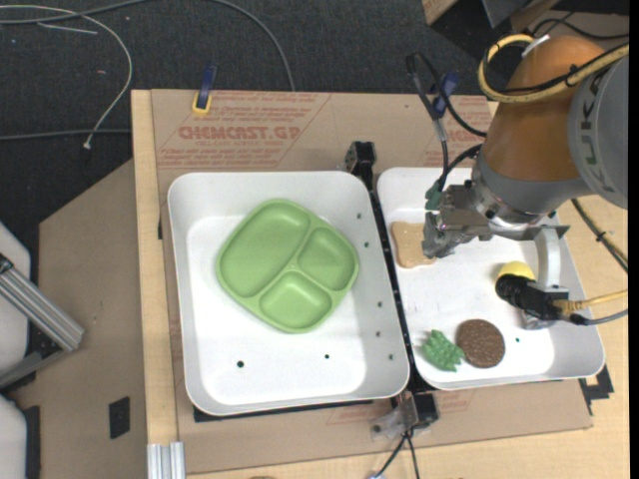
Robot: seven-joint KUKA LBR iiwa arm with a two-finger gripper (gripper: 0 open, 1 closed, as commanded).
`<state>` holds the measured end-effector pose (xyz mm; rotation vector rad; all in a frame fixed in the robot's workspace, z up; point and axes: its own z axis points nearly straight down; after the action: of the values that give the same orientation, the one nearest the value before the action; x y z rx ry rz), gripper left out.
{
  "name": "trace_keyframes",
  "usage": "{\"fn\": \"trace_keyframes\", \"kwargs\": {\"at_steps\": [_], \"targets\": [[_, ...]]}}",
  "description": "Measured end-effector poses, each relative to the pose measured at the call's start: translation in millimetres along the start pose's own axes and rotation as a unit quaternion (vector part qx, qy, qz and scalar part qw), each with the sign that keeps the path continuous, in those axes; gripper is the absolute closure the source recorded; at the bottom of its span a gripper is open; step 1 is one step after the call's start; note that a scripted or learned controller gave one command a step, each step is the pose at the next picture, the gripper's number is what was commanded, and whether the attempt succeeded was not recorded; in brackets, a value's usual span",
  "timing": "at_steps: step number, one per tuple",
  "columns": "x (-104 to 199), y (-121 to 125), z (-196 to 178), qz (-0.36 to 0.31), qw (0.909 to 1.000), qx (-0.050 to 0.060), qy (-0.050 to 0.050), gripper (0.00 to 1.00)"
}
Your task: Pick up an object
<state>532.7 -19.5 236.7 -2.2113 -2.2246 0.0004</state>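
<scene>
While the gripper (435, 247) hangs low over the tan bread-slice toy (407, 244) at the right bin's (574, 362) left edge, jaws state indeterminable: approach step. Next: settle, close squarely on slice, lift.

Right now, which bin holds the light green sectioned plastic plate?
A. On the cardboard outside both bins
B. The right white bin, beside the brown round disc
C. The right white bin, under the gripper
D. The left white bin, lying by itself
D: the light green sectioned plastic plate lies alone in the left white bin, while the brown round disc sits in the right white bin.
</scene>
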Motion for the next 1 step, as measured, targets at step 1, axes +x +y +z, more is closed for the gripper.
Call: {"fn": "trace_keyframes", "kwargs": {"at_steps": [1], "targets": [[53.2,24.6,5.9,0.000,1.0000,-0.003,-0.001,1.00]]}}
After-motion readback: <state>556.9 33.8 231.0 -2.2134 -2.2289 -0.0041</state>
